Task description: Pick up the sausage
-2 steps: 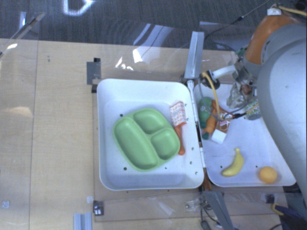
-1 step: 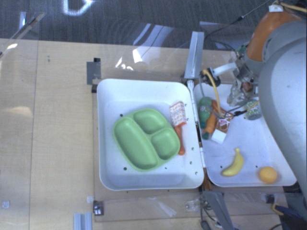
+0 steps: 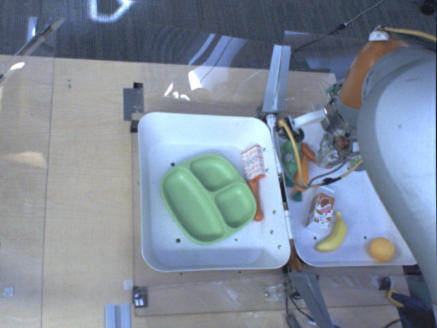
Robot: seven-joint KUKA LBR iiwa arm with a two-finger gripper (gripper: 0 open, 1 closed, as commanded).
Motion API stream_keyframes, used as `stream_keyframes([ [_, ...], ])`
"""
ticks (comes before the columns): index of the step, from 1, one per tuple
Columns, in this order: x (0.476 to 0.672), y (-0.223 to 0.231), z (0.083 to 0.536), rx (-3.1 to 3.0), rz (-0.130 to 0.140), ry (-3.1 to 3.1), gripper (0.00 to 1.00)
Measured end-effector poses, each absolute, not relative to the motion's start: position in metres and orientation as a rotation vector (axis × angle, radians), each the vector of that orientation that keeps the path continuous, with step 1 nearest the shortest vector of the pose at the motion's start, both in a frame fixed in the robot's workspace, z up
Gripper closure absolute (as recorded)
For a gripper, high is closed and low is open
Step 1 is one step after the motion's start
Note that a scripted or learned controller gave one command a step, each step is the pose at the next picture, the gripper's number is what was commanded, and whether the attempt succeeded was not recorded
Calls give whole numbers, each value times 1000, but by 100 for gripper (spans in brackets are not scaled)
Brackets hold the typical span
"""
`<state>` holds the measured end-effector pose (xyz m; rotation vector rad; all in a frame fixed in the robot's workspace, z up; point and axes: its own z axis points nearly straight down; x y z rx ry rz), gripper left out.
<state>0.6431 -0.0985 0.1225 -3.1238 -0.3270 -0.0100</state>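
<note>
From my station, the left bin (image 3: pixel 157 244) offers open floor along its top and left sides and its near edge. The green divided plate (image 3: pixel 208 197) fills its middle, with a small packet (image 3: pixel 252 161) and an orange stick (image 3: pixel 256 197) crowding the right wall. The right bin (image 3: pixel 355 255) is tight: the arm (image 3: pixel 403 128) covers much of it, cables (image 3: pixel 293 156) trail by the divider, and a carton (image 3: pixel 321 210), banana (image 3: pixel 332 234) and orange (image 3: pixel 382 249) sit close together near the front.
</note>
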Motion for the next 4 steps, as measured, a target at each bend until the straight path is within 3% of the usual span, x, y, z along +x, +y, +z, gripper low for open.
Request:
stream_keyframes([
  [1,642,-144,225,-3050,-8,-760,100],
  [2,612,-116,100,-3096,-2,-533,100],
  [3,612,-116,100,-3096,-3,-532,0],
  [4,646,-152,88,-3120,10,-323,0],
])
